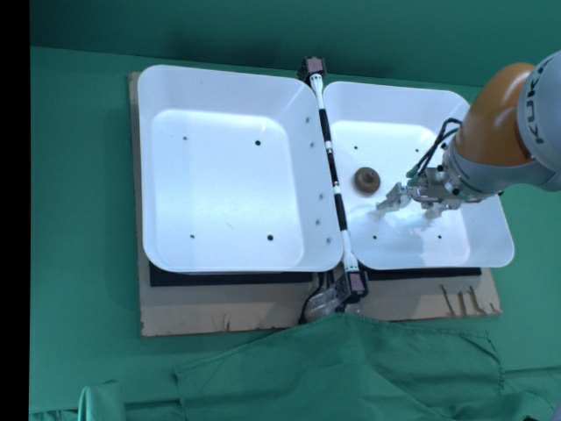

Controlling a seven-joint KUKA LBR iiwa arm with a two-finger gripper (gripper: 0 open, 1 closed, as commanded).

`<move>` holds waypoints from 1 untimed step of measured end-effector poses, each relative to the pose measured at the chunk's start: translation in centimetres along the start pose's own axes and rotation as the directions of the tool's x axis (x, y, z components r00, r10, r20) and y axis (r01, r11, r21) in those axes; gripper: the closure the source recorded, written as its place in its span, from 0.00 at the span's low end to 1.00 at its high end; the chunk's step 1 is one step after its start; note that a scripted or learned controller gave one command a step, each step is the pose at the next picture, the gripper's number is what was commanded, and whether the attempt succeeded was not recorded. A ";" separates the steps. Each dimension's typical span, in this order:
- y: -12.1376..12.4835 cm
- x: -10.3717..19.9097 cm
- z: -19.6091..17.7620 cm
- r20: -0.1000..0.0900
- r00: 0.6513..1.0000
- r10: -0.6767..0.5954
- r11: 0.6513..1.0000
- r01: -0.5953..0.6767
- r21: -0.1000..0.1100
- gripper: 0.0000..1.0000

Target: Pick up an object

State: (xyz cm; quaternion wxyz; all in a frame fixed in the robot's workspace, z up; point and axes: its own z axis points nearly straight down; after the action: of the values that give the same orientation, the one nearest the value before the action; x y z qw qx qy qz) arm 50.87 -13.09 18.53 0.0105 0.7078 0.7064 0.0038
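A small brown ring-shaped object (366, 180) lies in the right bin (478, 248), near its left wall. My gripper (410, 203) hangs over the middle of that bin, a little right of and below the brown object and apart from it. Its fingers (388, 204) are spread open with nothing between them. The grey arm with its orange band reaches in from the right.
The left bin (166, 112) sits beside the right one, with a black-and-white bar (330, 160) along the seam between them. Both rest on a cardboard sheet (219, 310) on green cloth. Folded green fabric (351, 367) lies at the front.
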 end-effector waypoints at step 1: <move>-3.7 -2.0 0.0 -0.003 1.000 0.004 1.000 -0.004 -0.001 0.00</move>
State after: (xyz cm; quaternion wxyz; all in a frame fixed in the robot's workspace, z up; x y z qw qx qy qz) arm 47.14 -15.09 18.50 0.0100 0.7091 0.7050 0.0051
